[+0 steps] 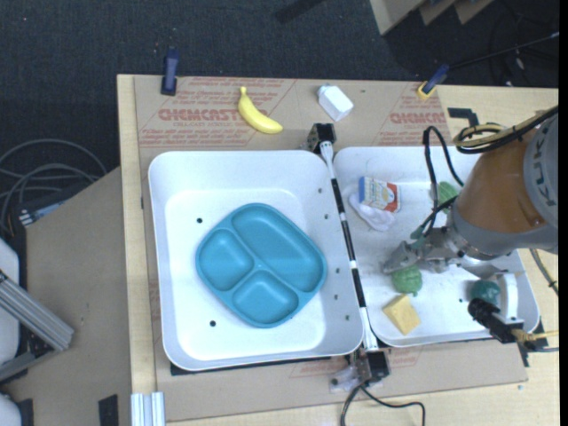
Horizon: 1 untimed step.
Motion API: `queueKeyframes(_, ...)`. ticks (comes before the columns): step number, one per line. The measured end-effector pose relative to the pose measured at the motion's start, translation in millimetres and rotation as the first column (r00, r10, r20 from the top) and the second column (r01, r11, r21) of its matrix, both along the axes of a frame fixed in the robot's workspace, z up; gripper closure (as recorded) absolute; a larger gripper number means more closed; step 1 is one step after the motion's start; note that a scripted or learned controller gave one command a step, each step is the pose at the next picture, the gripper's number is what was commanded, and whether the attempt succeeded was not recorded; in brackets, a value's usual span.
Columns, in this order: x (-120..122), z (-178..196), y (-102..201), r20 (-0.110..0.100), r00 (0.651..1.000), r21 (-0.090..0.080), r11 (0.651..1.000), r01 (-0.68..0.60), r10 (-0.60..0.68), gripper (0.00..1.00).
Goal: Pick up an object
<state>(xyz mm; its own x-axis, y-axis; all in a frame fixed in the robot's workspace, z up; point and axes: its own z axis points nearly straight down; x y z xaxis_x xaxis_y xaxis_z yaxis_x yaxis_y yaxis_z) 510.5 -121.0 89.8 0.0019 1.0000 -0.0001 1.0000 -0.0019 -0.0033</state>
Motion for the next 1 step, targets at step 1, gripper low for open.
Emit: queueKeyframes(1,-8.1,-5.7,19.3,0.001,1.000,0.002,1.000,-0.002,0.002,0.00)
